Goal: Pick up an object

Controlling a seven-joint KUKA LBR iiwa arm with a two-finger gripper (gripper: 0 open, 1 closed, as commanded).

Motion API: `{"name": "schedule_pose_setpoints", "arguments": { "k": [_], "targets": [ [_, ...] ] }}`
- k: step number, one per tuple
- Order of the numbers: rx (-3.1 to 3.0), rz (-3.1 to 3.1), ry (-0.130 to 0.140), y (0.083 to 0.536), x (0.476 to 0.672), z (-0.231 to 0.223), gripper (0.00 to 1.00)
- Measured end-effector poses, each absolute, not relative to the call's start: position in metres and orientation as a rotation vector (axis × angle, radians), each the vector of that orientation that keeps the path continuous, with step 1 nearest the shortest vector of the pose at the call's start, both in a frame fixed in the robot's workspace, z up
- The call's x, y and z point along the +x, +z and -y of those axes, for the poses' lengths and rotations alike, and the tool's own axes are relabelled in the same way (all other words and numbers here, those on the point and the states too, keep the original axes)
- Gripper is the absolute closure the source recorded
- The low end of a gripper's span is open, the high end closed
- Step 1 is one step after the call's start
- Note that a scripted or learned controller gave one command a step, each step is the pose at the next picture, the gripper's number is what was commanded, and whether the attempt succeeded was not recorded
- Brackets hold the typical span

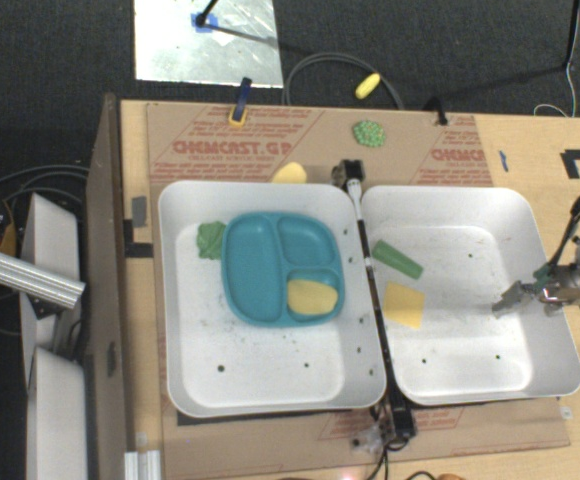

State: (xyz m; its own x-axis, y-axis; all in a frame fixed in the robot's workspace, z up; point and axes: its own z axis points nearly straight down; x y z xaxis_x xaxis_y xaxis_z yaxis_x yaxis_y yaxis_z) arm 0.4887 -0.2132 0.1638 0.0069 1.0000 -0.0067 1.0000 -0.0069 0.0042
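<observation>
The left bin [185,368] carried a blue divided plate [275,268] near its middle, with a yellow piece [312,296] lying in the plate's lower right compartment. A leafy green piece [211,239] lay against the plate's left edge, on the bin floor. In the right bin [470,368], close to its left wall, a green stick [397,259] lay at a slant, and just below it sat a flat yellow square [404,305], apart from the stick. On the cardboard bench top beyond the bins lay a round green knobbly thing [369,133], a pale yellow lump [290,174] at the left bin's far rim, and a yellow-and-blue tool [241,103] near the far edge.

My arm reached in over the right bin's right edge. My gripper [515,295] hung over the right half of that bin, pointing left, well apart from the stick and the square, with bare bin floor between. I could not tell how wide my fingers stood; nothing showed between them.
</observation>
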Motion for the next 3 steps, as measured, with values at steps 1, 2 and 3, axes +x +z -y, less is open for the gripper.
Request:
{"name": "schedule_pose_setpoints", "arguments": {
  "k": [1,2,3],
  "targets": [
    [2.212,-2.224,0.004,0.203,0.489,0.193,0.00],
    [2.215,-2.239,0.000,0.116,0.486,0.108,0.00],
    [2.225,-2.210,-0.004,0.106,0.486,0.213,0.00]
  ]
}}
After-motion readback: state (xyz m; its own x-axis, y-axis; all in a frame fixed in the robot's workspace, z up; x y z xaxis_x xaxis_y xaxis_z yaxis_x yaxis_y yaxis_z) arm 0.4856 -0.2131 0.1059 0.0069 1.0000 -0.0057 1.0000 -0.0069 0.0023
